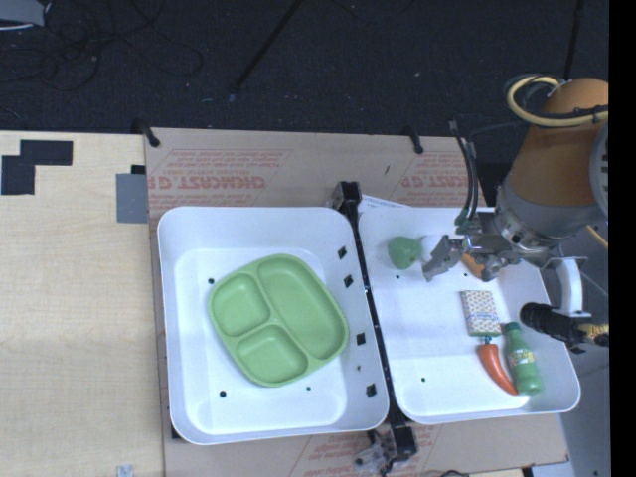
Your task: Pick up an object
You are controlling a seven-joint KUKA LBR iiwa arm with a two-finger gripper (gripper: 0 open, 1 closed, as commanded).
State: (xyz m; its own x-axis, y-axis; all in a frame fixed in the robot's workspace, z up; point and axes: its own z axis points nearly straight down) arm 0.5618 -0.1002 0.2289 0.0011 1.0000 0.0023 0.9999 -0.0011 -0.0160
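From the camera above the bench, two white bins sit side by side on cardboard; the left bin (189, 266) holds a green divided plate (277, 318), lying flat near its middle; the right bin (427, 366) holds the loose things. A small green round object (403, 251) lies near that bin's upper left part; a small patterned box (481, 311) lies toward the right side; just below it an orange carrot (494, 364) and a green bottle (523, 360) lie side by side near the lower right corner. The arm (556, 157) reaches in from the right; its gripper (449, 256) hangs over the bin's upper part, just right of the green round object; I cannot tell how it is set, and nothing shows gripped in it.
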